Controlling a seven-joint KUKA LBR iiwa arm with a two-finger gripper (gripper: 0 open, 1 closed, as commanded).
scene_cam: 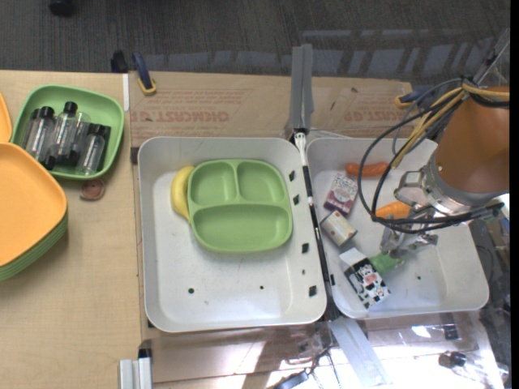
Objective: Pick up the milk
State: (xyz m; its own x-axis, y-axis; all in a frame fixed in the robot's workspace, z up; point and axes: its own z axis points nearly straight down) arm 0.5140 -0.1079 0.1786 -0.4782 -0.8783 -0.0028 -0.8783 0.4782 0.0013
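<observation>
The milk [366, 279] is a small carton with black and white cow patches, lying on its side near the front left of the right bin [462, 294]. My gripper [404, 243] hangs over the middle of that bin, just up and right of the carton and apart from it. A green item [388, 261] lies between the gripper and the milk. The arm's orange band [480, 148] and looping cables hide part of the bin's right side.
The right bin also holds a tan box [339, 228], a purple-white packet [343, 192], an orange carrot [366, 168] and an orange piece [393, 209]. In the left bin sit a green divided plate [241, 203] and a yellow banana [179, 191]. Bottles in a green tray [69, 132] and orange plates [24, 213] lie further left.
</observation>
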